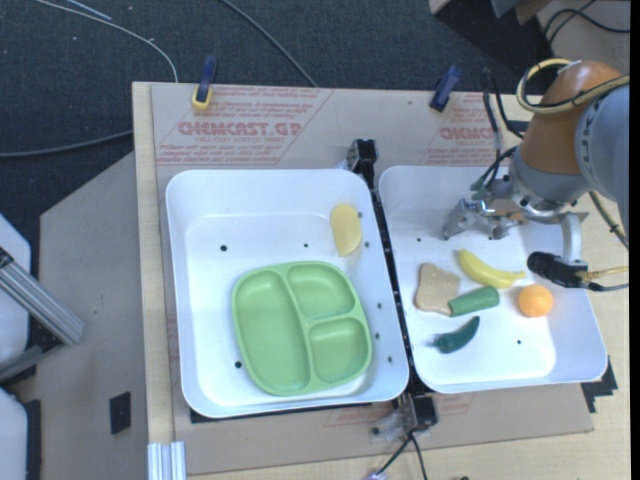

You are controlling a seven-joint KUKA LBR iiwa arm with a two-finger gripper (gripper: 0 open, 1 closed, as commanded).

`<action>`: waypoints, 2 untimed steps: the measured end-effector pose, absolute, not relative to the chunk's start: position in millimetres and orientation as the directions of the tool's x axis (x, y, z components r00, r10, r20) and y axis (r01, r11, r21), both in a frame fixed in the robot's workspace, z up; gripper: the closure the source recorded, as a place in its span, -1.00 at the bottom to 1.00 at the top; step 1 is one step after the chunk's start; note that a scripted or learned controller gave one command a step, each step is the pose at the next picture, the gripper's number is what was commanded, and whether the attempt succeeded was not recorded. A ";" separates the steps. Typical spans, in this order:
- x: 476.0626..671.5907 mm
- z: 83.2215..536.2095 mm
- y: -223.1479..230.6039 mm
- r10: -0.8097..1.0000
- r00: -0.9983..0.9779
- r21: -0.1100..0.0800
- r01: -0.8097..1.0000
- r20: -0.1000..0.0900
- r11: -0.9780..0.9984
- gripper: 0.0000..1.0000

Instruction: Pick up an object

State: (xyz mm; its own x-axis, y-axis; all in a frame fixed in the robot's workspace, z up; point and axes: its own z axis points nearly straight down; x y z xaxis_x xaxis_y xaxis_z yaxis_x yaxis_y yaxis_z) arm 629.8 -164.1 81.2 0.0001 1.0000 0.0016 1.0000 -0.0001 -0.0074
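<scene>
My gripper (478, 226) hovers over the back of the right bin (570, 363), its metal fingers spread open with nothing between them. Just in front of it lies a yellow banana (488, 268). Close by are a tan bread slice (436, 289), a green cucumber (473, 301), a dark green pepper (457, 336) and an orange (535, 301). A pale yellow piece (346, 230) rests at the back right of the left bin (200, 218).
A green divided plate (300, 325) takes up the middle of the left bin. The ridge between the two bins (388, 268) runs just left of the bread slice. Blue clamps (205, 80) hold the board at the back.
</scene>
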 end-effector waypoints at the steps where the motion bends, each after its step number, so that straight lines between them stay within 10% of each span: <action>1: 631.5 94.6 -164.3 1.000 0.000 -0.001 1.000 0.000 0.000 1.00; 2: 639.9 151.3 -156.8 1.000 -0.002 0.007 1.000 -0.002 0.002 1.00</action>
State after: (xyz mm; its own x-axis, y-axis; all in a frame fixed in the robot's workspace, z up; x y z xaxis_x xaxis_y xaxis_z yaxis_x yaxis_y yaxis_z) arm 639.9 -156.8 151.3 -0.0019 1.0000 -0.0023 1.0000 0.0019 0.0072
